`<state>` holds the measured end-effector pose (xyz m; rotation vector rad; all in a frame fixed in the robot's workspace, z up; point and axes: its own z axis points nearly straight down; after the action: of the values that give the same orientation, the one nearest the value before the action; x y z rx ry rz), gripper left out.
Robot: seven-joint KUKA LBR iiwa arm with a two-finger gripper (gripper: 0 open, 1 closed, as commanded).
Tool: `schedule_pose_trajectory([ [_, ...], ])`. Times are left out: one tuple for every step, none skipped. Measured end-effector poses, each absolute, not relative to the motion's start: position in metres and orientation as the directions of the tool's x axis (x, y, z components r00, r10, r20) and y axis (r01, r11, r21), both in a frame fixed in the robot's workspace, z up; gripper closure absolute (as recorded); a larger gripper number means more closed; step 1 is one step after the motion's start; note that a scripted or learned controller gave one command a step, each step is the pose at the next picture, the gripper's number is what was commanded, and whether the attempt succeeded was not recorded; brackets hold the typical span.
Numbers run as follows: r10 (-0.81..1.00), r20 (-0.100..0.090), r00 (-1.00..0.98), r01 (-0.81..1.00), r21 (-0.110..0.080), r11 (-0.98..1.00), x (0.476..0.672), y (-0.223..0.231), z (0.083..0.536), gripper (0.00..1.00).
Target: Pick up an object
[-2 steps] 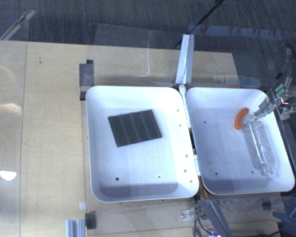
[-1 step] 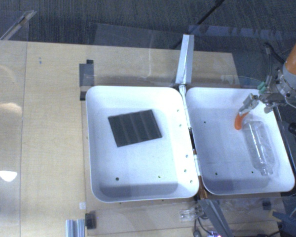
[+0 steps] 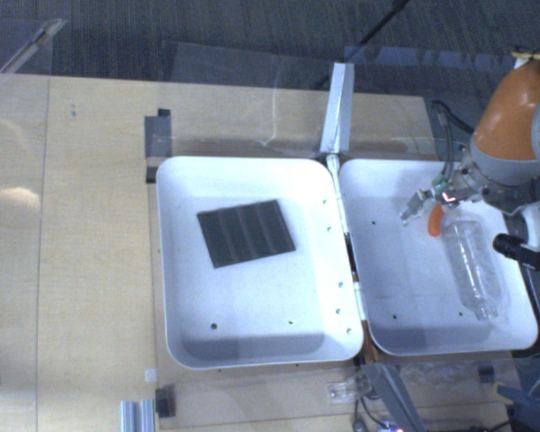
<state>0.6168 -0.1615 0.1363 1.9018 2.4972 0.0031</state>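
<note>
End effector (image 3: 429,202) hovers over the right bin (image 3: 378,318), fingers apparently spread and gripping nothing, just above the orange-capped end of a clear plastic bottle (image 3: 472,264) lying flat there, seemingly lined up for a grasp.

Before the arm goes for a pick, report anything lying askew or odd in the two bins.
The dark ribbed mat in the left bin lies flat but turned at a slant to the bin's walls. In the right bin, a clear plastic bottle with an orange cap lies on its side beneath the gripper. Nothing looks spilled or broken.
</note>
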Motion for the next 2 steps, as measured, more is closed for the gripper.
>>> schedule_pose_trajectory([
  [0.973,-0.005,-0.23,0.973,0.009,0.231,0.638,-0.205,0.089,0.0],
  [0.972,-0.008,-0.234,0.972,0.014,0.235,0.641,-0.204,0.101,1.0],
])
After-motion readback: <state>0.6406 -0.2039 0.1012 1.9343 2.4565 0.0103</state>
